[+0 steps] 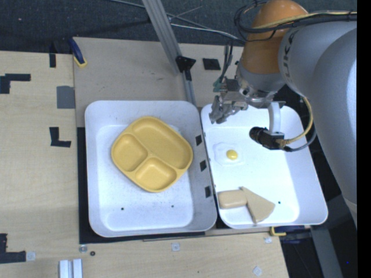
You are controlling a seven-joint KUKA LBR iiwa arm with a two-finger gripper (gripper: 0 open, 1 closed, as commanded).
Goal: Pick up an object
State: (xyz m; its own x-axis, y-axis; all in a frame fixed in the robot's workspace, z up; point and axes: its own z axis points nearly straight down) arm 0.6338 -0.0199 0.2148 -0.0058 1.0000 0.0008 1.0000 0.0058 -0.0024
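The grey arm [324,80] with its orange band filled the upper right of the camera view, reaching in over the right bin. Beneath everything lay the table [35,172], pale wood with dark tape marks scattered on it.

Two shallow white bins sat side by side on it. The left bin [104,213] held a yellow divided plate [152,153], three compartments showing, lying flat a little above the bin's middle and turned at an angle to the bin's walls. The right bin [295,178] was the narrower of the two as seen, touching or just beside the left one along their shared edge.

At the near end of the right bin lay a tan wedge [259,205], with a tan block [231,198] just beside it on its left, the two touching or nearly so. Near the bin's middle sat a fried egg toy [231,154], a white patch with a small yellow yolk.

The jaws [223,113] hung over the far left corner of the right bin, well apart from the egg toy and the tan pieces. Nothing showed between them; whether they were spread or closed could not be told.
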